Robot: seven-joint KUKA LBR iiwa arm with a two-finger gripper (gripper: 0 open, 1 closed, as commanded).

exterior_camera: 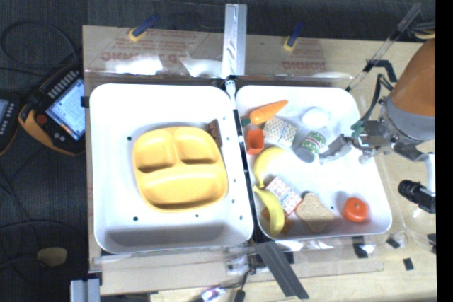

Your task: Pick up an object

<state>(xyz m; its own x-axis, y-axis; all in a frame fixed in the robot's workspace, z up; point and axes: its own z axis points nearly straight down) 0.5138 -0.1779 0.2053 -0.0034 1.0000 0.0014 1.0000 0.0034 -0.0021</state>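
— Where's the arm right now?

— Over the right-hand shallow white bin [368, 184], reaching in from its right edge. The grey two-finger gripper [333, 149] hangs just beside a small can with a green and white label [308, 145], which lies tipped on its side near the middle of that bin.

— Has it got hold of anything?

— Nothing sits between the fingers that I can see. How far apart they stand, I cannot tell from here; the metal parts blur together.

— What else lies in that bin?

— A plastic orange carrot [269, 110] near the far left corner, a round white lid or cup [314, 117] just behind the can, and a small patterned white carton [280, 131] between carrot and can. An orange block [254, 140] leans on the left wall. A yellow banana [267, 187] curves down toward the near left corner, touching a second small printed box [283, 194] and a tan triangular sandwich piece [315, 212]. A small round orange fruit [355, 208] rests near the near right corner, well apart from the gripper.

— And the other bin?

— The left-hand white bin [113, 223] carries a yellow divided plastic plate [180, 167], with a small brown thing [214, 131] at the plate's far right edge.
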